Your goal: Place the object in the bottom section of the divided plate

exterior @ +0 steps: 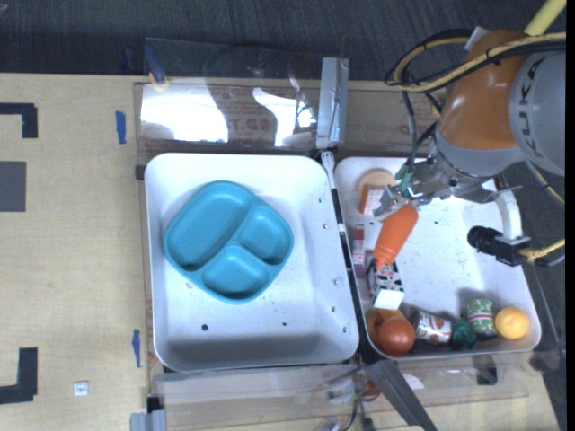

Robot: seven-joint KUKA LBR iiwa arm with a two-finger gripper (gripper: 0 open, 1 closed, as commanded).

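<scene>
Two white bins sit side by side on a bench, seen from above. The left bin holds a blue divided plate with three sections, lying at an angle near the bin's middle.

The right bin holds the loose items. The carrot is orange, long and tapered, with its thick end up near the gripper and its thin end pointing down and left. It lies tilted along the bin's left side, well apart from the plate.

The grey arm with its orange band reaches in from the right. The gripper sits right at the carrot's thick top end, and its fingers appear pinched on that end, though the view is cluttered there and the grip is hard to make out.

Just above the carrot is a pale round item. Below the carrot's tip lies a small black-and-white object. Along the bin's bottom edge, from left to right, are a red tomato, a small can, a green item and a yellow lemon
</scene>
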